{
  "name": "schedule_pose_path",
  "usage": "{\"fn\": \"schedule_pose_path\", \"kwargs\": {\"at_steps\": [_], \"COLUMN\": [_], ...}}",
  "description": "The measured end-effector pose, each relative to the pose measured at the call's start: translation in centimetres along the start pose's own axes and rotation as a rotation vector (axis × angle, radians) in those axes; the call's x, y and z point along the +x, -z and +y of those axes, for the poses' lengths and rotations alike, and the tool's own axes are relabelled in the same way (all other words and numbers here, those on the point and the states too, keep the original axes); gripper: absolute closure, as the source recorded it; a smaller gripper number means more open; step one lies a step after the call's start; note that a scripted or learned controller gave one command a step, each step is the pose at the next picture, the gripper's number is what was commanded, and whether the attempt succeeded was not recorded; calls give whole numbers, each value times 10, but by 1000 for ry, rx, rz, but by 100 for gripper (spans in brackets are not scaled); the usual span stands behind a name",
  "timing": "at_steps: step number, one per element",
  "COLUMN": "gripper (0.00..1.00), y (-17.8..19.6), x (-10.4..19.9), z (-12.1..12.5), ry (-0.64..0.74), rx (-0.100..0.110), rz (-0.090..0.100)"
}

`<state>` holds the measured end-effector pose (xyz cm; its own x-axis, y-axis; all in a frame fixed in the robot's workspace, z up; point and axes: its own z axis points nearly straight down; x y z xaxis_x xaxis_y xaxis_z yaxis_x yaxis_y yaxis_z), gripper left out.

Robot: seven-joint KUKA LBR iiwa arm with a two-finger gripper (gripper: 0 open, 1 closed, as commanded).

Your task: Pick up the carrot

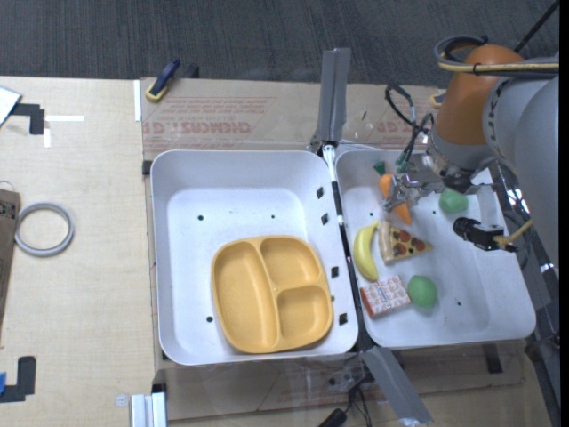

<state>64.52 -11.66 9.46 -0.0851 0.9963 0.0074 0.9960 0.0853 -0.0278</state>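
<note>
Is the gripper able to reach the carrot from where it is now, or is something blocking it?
Probably yes. The gripper is already right over the carrot at the far end of the right bin. The banana and pizza slice lie nearer the camera, apart from it.

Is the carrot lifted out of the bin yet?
Cannot tell if lifted. The carrot shows within the right bin at the gripper.

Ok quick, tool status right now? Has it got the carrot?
Tool: down in the right bin, right at the carrot. Open or closed cannot be told from this view, so no confirmed grasp.
</note>
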Motion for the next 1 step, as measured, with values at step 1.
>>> {"fn": "schedule_pose_path", "kwargs": {"at_steps": [1], "gripper": [100], "y": [96], "x": [24], "z": [14], "ry": [-28], "rx": [-27], "rz": [-9]}}
